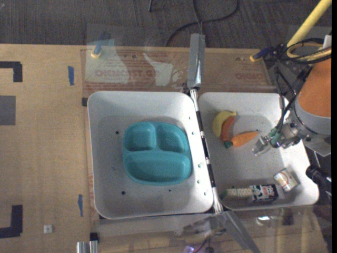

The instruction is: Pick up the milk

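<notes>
Milk: carton lying on its side along the near wall of the right bin; a small can just beside its right end
Gripper: over the right bin, right of the carrot, well apart from the milk; whether open, cannot tell
Other things: banana touching the carrot; teal divided plate in the left bin

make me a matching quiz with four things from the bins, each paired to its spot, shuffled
Things:
1. teal divided plate
2. milk carton
3. carrot
4. can

Places:
A. lying along the right bin's near wall
B. middle of the left bin
C. right bin's near right corner
D. right bin, beside the banana, just left of the gripper

Pairs: 1-B, 2-A, 3-D, 4-C
</notes>
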